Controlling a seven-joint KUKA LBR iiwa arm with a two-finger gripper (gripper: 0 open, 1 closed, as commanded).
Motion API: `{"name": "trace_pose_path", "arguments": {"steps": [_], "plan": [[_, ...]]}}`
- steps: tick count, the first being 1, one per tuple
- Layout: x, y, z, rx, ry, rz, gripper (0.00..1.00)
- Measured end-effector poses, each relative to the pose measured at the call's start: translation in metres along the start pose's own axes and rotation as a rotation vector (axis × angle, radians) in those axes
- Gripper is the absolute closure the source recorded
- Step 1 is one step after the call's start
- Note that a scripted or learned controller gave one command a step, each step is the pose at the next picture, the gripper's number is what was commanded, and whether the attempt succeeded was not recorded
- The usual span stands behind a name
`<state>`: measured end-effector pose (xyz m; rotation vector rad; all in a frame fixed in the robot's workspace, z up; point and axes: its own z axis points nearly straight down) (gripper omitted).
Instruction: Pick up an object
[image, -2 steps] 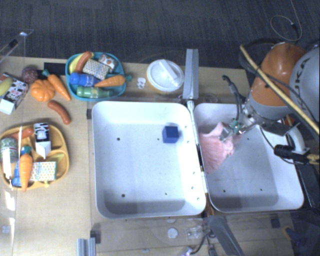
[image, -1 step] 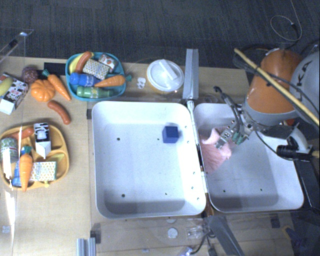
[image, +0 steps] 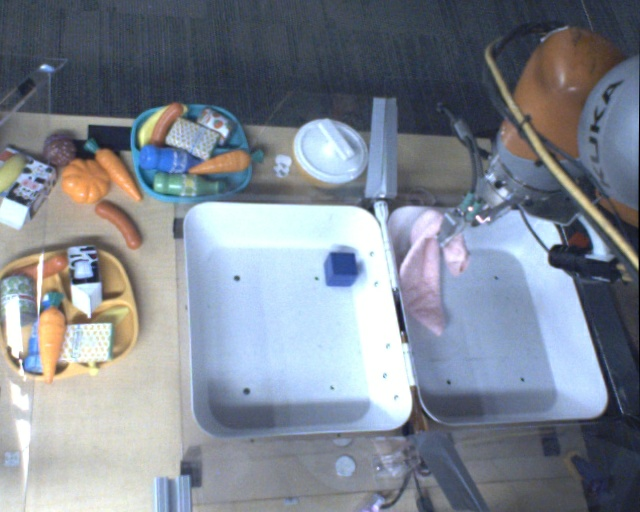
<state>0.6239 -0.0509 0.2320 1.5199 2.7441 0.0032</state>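
Both bins sit side by side on the surface (image: 150, 400). Left bin (image: 290, 390) holds a blue cube (image: 342, 268) toward its far right. At the right bin's (image: 520, 390) far left corner, the fingers (image: 462, 222) are pinched on a pink cloth (image: 425, 272), which hangs draped below them.

The pale wooden counter (image: 150, 400) carries two shallow white bins side by side: the left bin (image: 290, 400) and, touching its right wall, the right bin (image: 520, 390). Behind the left bin sit a blue bowl of toy food (image: 190, 152) and a round white lid (image: 331, 150). Left of that bin lie a yellow tray of toys (image: 68, 312), a toy sausage (image: 120, 224), a carrot (image: 122, 174) and a small pumpkin (image: 83, 181).
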Motion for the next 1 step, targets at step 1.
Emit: {"name": "trace_pose_path", "arguments": {"steps": [1], "plan": [[0.0217,0.0447,0.0478,0.001,0.001,-0.019,1.00]]}}
